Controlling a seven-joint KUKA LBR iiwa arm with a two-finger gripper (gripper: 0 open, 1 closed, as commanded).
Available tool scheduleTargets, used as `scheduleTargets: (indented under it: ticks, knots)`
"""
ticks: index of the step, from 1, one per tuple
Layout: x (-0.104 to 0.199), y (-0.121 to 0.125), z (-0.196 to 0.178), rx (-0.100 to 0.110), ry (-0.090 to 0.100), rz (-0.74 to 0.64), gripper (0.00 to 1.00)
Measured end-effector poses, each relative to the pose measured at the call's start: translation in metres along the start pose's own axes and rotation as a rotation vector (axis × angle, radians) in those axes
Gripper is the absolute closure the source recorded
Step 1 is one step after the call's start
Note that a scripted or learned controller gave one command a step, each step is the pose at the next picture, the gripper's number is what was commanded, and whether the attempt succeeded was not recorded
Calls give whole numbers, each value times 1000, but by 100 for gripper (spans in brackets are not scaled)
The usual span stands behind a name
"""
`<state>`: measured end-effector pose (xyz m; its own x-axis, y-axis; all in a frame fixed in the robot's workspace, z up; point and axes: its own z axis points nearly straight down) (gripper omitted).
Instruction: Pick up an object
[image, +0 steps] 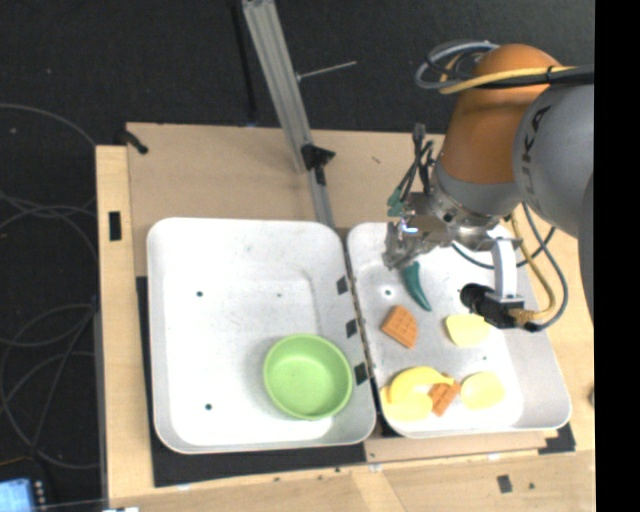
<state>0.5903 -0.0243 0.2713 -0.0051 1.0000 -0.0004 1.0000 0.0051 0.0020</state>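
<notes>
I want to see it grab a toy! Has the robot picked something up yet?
Looks like it has just started. The gripper is low in the right bin, and a teal piece hangs from its tip, though I can't tell if it's truly gripped. Lifting it up is left. The green bowl sits untouched.

The end effector (408, 238) looks like bare metal with dull glints, under an arm (500, 110) of smooth, slightly glossy orange and grey shell. Just below it a teal piece (416, 288) looks like smooth plastic. The white bins (240, 260) beneath and to its left seem matt plastic, faintly speckled. Farther lower left, the green bowl (308, 375) is smooth, softly shiny plastic. The table (200, 170) looks like matt pale wood board.
</notes>
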Motion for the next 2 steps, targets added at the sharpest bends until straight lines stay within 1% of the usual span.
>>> scheduleTargets:
  ticks: [1, 2]
  knots:
    - [44, 25, -1, -1, -1, 0, 100]
    - [81, 53, 23, 0, -2, 1, 100]
